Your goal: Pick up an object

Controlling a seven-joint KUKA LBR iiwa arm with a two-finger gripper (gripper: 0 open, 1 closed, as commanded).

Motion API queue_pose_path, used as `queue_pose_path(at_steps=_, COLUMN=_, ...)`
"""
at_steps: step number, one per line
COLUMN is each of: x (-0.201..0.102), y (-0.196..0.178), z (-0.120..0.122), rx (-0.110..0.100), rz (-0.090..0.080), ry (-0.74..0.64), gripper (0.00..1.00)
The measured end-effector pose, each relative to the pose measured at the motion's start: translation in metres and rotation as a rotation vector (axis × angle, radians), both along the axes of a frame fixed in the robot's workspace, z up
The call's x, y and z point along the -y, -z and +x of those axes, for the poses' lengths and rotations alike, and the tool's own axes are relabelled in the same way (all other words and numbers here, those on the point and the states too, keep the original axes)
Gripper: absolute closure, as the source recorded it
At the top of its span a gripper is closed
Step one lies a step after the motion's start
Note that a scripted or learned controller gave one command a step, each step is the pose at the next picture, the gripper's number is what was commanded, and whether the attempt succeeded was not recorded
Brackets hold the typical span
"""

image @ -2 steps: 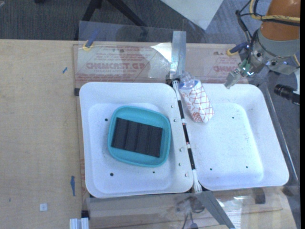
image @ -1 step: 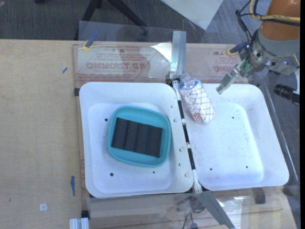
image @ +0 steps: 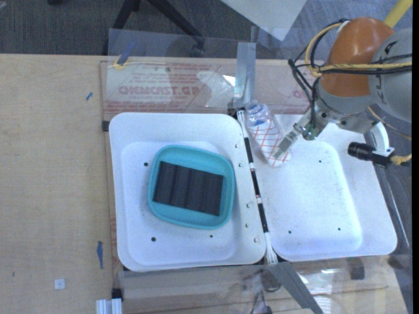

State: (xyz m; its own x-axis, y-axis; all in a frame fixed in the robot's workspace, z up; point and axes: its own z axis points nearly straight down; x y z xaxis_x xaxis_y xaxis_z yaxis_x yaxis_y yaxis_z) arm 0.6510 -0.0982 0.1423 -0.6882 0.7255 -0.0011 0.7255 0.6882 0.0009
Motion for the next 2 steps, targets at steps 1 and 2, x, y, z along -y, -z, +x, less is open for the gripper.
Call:
queue_pose_path(at_steps=1, x=0.009, y=0.045, z=0.003, rx=0.016, rz=-0.005, ry=0.029, gripper=0.0)
queue_pose_path(at_steps=2, x=-0.012, y=-0.044, z=0.01, rx=0.005, rz=-0.001, ry=0.327, gripper=0.0)
